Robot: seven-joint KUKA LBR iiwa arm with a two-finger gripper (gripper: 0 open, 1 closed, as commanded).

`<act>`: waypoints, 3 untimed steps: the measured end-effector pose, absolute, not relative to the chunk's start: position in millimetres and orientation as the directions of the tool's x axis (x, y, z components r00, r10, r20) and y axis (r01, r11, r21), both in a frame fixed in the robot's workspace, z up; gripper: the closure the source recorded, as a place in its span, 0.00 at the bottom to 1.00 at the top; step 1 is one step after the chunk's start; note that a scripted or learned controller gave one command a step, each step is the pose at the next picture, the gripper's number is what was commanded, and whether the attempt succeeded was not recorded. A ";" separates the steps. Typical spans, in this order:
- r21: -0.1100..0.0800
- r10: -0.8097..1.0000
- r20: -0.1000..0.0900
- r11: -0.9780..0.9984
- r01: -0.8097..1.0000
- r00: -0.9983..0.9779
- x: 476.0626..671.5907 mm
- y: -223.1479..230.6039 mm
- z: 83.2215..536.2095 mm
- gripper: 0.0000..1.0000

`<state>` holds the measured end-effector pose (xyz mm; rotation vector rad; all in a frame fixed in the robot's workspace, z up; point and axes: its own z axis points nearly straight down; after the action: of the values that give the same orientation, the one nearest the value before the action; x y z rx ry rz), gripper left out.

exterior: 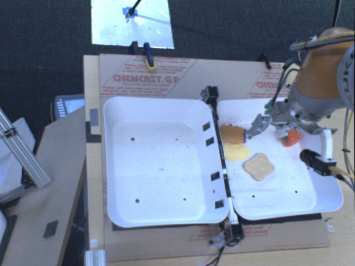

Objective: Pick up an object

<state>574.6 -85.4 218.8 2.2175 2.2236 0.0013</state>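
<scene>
Reaching in from the right, the arm (324, 65) hangs over the right bin (288, 201), with the fingers' (259, 125) tip low near the bin's back left part. Whether they are spread or closed cannot be told; nothing is seen between them.

Four things lie in that bin. A brown bun (233, 133) sits against the divider side, just beside the tip. A flat yellow slice (237, 153) touches or nearly touches the bun's front edge. A tan toast (258, 167) lies just in front of the slice, toward the bin's middle. A red-orange piece (290, 138) sits partly under the wrist. The left bin (161, 165) lies alongside.

The bun looks the likeliest target, being nearest the tip. To do the pick well, I would centre over the bun's middle, away from the bin wall, so that neither side catches the rim or the clips along the divider. Descend straight, close across its shorter width, and lift only once it is firmly pinched. The slice is thin and lies flat, so it would probably slip; the toast offers a more open approach if the bun proves too close to the wall.

Red lettering on the board (166, 73) behind the bins reads "CHEMCAST GP", printed upside down, and part of the same mark repeats at the right.
</scene>
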 end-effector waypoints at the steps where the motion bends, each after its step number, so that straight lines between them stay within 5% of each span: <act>1: -0.001 1.000 0.002 0.009 1.000 -0.009 581.9 -31.0 196.9 0.00; 2: 0.003 1.000 0.000 0.004 1.000 -0.004 582.6 -34.4 208.7 1.00; 3: 0.013 1.000 0.002 0.011 1.000 -0.011 612.2 33.3 311.0 1.00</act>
<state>612.2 33.3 311.0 2.2033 2.2284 0.0170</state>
